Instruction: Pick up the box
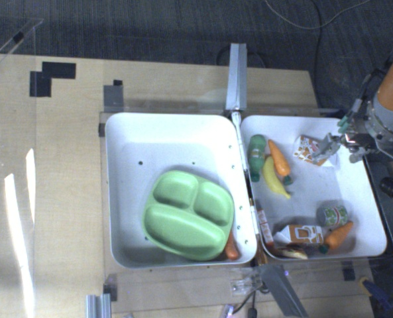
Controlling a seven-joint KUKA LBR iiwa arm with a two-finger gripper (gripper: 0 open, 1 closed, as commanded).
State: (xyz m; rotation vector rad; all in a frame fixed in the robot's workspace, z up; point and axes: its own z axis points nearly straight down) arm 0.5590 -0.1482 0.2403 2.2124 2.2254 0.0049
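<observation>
Gripper sits over the right bin's back-right area, right at a small flat box. Fingertips look to be touching its right edge, but img is too coarse to say if they're spread or closed, so can't tell, and I won't call it held. Risk from here: box lies flat and thin, so fingers may skate off or just shove it toward the carrot and banana nearby. Carton at the front edge could be the real target, not sure.
</observation>
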